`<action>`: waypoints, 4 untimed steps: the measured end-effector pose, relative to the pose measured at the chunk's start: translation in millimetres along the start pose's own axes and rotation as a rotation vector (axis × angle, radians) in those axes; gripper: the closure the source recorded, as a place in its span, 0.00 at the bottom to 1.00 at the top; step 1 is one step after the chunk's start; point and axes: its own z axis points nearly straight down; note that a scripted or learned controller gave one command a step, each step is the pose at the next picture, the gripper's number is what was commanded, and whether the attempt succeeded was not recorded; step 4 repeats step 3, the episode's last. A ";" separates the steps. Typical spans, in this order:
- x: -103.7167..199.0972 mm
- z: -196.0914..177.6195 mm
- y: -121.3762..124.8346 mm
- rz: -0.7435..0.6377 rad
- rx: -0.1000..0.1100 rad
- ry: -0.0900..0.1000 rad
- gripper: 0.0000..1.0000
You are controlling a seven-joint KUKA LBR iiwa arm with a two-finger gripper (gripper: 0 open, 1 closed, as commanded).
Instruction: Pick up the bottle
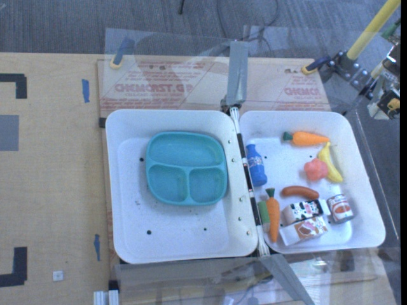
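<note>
The bottle (256, 165) is lying on its side in the right bin (371, 199), blue-bodied with its white cap pointing toward the far rim, and it is sitting tight along the divider where the two bins are meeting, just beside the bin's left wall. That placement is making the pick awkward, I judge: the wall is leaving little room on one side, so a grasp is probably needing to come across the bottle's width from above, with one side of the grip squeezing in next to the wall. Just below it, a small carrot (273, 215) is lying nearly in line with the bottle, close to its base but apart from it, while a sausage (300, 192), a pink fruit (315, 169), a banana (331, 162) and a second carrot (306, 138) are sitting farther to the right, well clear of it. A can (339, 208) and small cartons (304, 220) are crowding the near corner. The left bin (116, 170) is holding a teal divided plate (187, 168), which is playing no part here. Whether the gripper is open or closed I cannot tell at this moment, and nothing is touching the bottle, so the pick is looking not yet begun; the approach is seeming to be the step in hand
</note>
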 end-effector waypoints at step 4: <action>188.7 -11.3 -206.2 0.531 -0.003 0.002 1.00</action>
